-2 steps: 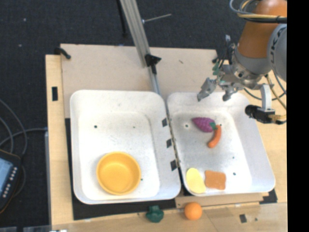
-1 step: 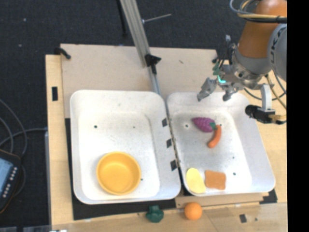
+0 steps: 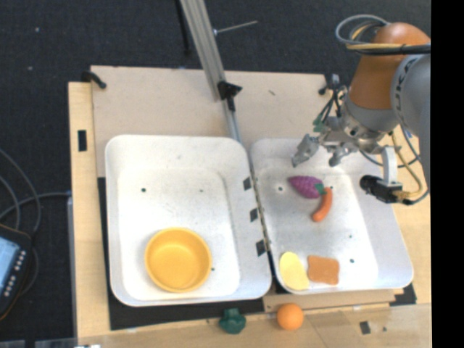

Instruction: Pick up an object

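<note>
In the right bin (image 3: 377,256) lie a purple toy (image 3: 306,186), an orange carrot (image 3: 322,204) touching it, a pale yellow piece (image 3: 292,270) and an orange block (image 3: 323,270) at the front. My gripper (image 3: 322,151) hangs over the bin's far edge, just above and behind the purple toy. Its two fingers are spread apart with nothing between them. The left bin (image 3: 145,165) holds a yellow bowl (image 3: 178,259).
A grey metal post (image 3: 206,49) slants down from the top to the gap between the bins. An orange ball (image 3: 290,316) and a green piece (image 3: 233,321) sit on the bench in front of the bins. Cables hang by the wrist at right.
</note>
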Tool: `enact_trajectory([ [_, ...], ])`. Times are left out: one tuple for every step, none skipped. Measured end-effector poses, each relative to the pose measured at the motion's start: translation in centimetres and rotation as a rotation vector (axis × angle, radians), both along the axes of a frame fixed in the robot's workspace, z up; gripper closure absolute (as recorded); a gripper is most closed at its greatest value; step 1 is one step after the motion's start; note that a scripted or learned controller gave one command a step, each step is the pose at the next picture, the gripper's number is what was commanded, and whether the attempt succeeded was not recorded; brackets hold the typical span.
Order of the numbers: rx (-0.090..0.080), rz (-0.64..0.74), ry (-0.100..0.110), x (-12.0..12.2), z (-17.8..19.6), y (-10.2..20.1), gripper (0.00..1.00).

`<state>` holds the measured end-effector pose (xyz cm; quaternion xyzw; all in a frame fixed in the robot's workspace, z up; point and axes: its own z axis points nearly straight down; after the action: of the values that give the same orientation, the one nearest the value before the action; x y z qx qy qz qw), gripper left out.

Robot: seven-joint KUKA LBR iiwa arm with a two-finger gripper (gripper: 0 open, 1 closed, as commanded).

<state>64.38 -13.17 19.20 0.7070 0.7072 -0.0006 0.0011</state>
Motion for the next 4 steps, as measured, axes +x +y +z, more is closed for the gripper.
enact_trajectory([
  [0.0, -0.001, 0.0, -0.2, -4.1, 0.3, 0.0],
  [0.0, -0.002, 0.004, -0.3, -9.3, 0.2, 0.0],
  [0.001, -0.006, -0.003, -0.1, -7.9, 0.1, 1.0],
  [0.001, 0.002, -0.003, 0.2, -1.8, 0.3, 1.0],
])
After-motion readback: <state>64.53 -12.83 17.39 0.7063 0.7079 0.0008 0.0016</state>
